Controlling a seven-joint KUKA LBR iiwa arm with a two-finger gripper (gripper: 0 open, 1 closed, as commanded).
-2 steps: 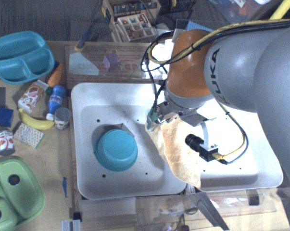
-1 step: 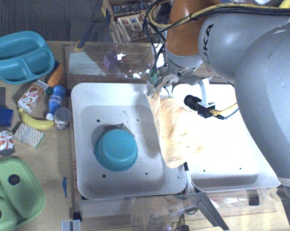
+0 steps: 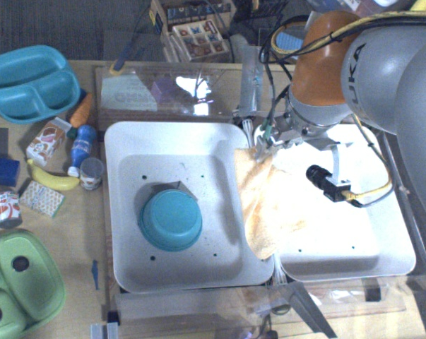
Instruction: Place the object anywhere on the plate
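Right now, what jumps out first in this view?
The big grey arm with its orange band fills the upper right, its gripper down at the top of the seam between the two white bins. A pale yellow cloth hangs from there, draped over that seam. In the left bin, a round blue bowl sits upside down, well apart from the cloth.

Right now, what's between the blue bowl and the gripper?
In the camera view, the left bin's raised right wall and a crumpled yellowish cloth draped over the bins' shared edge lie between the blue bowl and the gripper.
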